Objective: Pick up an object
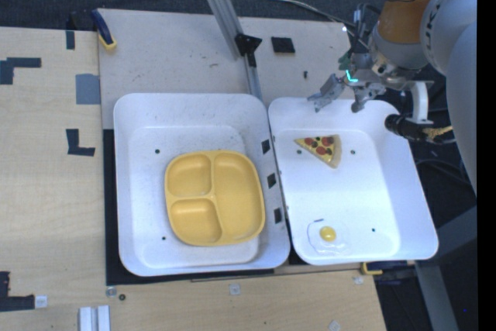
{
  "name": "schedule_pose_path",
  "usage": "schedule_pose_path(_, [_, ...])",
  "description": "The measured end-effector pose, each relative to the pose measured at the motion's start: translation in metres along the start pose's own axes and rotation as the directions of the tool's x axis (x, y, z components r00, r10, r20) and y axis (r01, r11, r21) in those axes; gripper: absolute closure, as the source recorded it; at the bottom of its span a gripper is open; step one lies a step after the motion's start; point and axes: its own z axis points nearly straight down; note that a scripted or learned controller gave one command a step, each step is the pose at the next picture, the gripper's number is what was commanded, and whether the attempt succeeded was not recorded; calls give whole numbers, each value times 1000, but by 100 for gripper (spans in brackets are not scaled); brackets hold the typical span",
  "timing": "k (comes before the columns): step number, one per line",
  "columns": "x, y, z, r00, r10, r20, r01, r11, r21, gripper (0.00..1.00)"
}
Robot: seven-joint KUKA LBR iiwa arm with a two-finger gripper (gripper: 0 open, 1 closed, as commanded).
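Rubbery-looking toy pizza slice lies flat mid-right bin, likely light and thin (hard to pinch from above), best nipped across its crust; gripper hovers beyond, jaws spread, empty.

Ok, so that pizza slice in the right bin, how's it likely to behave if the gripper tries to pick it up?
The pizza slice lies flat on the right bin floor, so the gripper probably gets little edge to pinch. It looks like a thin toy, likely light and stiff. On the smooth white floor it may slide rather than lift.
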Motion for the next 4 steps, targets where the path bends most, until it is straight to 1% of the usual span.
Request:
schedule_pose_path(1, [0, 1, -1, 1000, 0, 1, 0, 1000, -3, 0])
schedule_pose_path(2, [2, -7, 45, 1000, 0, 2, 0, 1000, 1, 0])
schedule_pose_path(3, [-2, -12, 90, 1000, 0, 2, 0, 1000, 2, 0])
schedule_pose_path(4, [-2, -8, 117, 1000, -2, 7, 2, 1000, -13, 0])
